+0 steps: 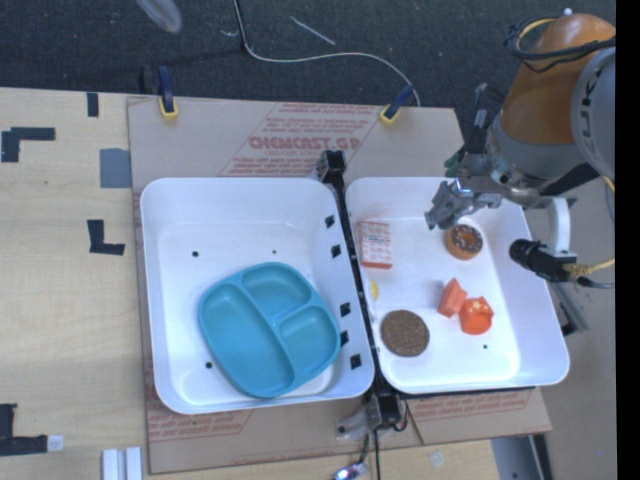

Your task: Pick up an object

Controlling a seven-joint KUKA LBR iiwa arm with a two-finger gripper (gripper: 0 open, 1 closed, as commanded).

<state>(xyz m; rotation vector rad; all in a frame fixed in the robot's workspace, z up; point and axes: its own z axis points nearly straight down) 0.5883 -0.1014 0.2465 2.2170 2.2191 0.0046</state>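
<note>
My gripper (447, 211) hangs over the back part of the right bin (540, 368), just left of a small brown donut-like piece (465, 240). Below them lie an orange block (452, 297) and an orange-red toy (476, 315). A round brown cookie-like disc (405, 333) rests near the bin's front left. A small white and red packet (375, 243) lies by the divider, with a tiny yellow bit (374, 290) below it. Nothing shows between the fingers.
The left bin (170, 208) holds a blue divided tray (268, 326). A black divider clip strip (345, 258) runs between the bins. Cables and clamps (398, 101) sit at the cardboard's back edge. The arm's body (555, 98) looms over the right bin's far right corner.
</note>
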